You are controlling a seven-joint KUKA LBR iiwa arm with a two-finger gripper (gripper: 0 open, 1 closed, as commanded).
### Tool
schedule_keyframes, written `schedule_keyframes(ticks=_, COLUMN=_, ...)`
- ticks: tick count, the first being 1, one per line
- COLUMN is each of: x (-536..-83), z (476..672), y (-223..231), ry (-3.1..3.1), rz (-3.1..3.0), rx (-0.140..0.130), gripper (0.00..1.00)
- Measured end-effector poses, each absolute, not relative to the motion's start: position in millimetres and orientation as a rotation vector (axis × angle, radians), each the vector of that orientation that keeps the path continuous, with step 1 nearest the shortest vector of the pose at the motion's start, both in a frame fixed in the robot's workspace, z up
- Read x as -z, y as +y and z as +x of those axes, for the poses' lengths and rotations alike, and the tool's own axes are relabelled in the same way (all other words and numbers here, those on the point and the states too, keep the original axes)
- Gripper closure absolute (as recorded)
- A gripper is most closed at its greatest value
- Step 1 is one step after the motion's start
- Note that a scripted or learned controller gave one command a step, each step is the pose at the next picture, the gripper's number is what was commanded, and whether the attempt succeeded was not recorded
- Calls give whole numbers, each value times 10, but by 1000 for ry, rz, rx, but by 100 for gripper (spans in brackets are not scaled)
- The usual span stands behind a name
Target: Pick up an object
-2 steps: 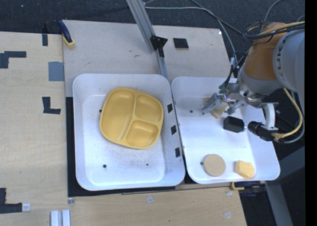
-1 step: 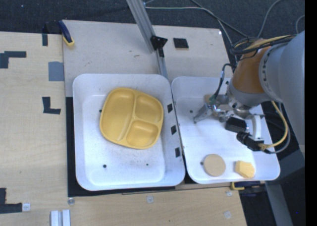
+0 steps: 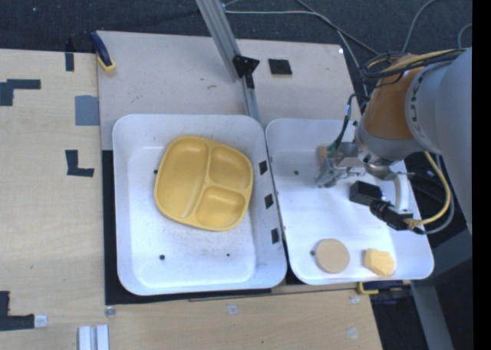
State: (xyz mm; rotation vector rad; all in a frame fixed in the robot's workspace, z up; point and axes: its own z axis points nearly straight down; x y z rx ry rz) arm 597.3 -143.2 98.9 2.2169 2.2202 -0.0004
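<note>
- Candidate picks: round tan disc (image 3: 333, 255) and yellow chunk (image 3: 380, 262), side by side at near edge of right bin (image 3: 295, 210); yellow divided plate (image 3: 204, 183) in left bin (image 3: 130, 210).
- Gripper (image 3: 331, 170) low over upper middle of right bin, well apart from disc and chunk.
- Jaw state: cannot tell, too small and blurred.
- Nothing visibly gripped.
- Step, likely: approach/descent, pre-grasp.
- Next: shift toward near edge, centre over disc or chunk, descend, close.
</note>
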Motion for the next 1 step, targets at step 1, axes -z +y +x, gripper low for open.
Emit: schedule_keyframes(ticks=1, x=-1428, z=5941, y=-1384, ry=2222, rz=2218, rx=-2, gripper=100)
